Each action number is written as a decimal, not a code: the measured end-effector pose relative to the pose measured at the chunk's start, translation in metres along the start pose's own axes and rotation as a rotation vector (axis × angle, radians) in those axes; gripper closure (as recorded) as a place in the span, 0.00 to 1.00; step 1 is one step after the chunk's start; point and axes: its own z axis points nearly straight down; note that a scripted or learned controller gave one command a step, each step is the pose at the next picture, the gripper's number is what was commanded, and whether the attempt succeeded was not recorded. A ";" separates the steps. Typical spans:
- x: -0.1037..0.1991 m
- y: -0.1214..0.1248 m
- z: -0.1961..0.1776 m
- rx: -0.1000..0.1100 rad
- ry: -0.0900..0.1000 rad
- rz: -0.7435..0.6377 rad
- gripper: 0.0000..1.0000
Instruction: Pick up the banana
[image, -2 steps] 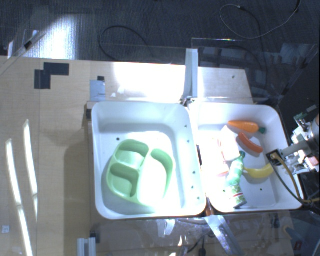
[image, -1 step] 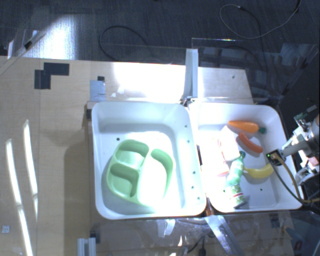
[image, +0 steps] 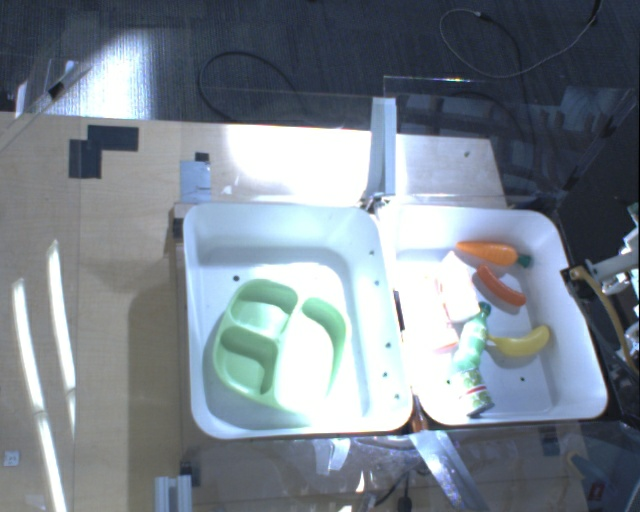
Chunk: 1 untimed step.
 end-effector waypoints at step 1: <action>0.000 0.000 0.000 0.000 0.000 0.000 0.00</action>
